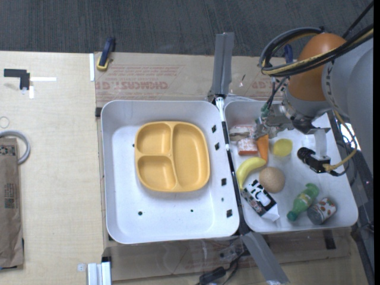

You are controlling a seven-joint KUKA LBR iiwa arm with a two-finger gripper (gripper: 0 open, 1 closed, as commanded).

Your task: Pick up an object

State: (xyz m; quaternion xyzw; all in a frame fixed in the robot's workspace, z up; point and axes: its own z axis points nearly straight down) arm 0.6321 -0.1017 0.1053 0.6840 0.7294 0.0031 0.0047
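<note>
The right bin [347, 209] holds several objects. An orange carrot [262, 148] lies by a yellow banana [250, 168], with a yellow lemon [282, 147] to their right. A brown round fruit [272, 180], a black-and-white packet [259, 197], a green bottle [303, 200], a can [323, 210] and a small red-and-white box [240, 133] lie around them. My gripper [265, 125] hangs low over the bin's far part, just above the carrot's upper end and next to the box. The wrist covers whatever is between its tips.
A yellow divided plate [173, 156] sits in the left bin [119, 212]. A black clip-like part [313, 159] with cable hangs beside the arm over the right bin. Cardboard [154, 76] lies behind the bins, and a grey post [223, 64] stands between them.
</note>
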